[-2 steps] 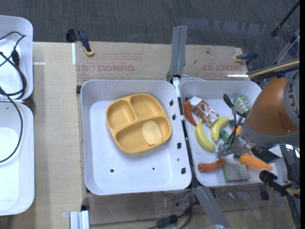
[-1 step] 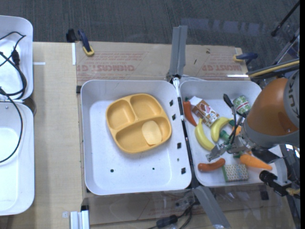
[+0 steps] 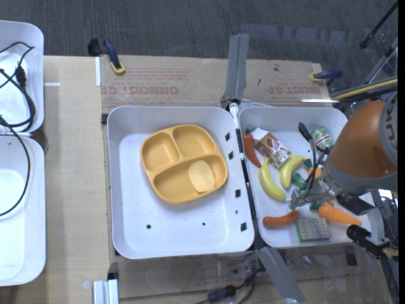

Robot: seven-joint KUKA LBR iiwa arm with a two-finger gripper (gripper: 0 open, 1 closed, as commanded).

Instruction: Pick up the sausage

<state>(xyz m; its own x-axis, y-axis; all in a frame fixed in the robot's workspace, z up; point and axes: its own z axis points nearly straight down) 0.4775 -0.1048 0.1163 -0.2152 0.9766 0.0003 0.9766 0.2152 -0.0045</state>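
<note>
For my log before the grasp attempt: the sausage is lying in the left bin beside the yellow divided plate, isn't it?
Not quite. The camera view shows the sausage lying in the right bin, near its front edge, below the bananas. The yellow divided plate is alone in the left bin.

Robot lab: 2 white bins (image 3: 120, 189) (clamped cardboard (image 3: 177, 84) bench).

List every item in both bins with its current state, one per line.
sausage: lying flat in the right bin, not gripped
gripper: low over the right bin, just above the sausage
bananas: two, lying side by side
carrot: lying beside the gripper
red pepper: lying by the bin's left wall
sponge: lying flat
yellow divided plate: upright in the left bin, a pale slice in one compartment
</note>
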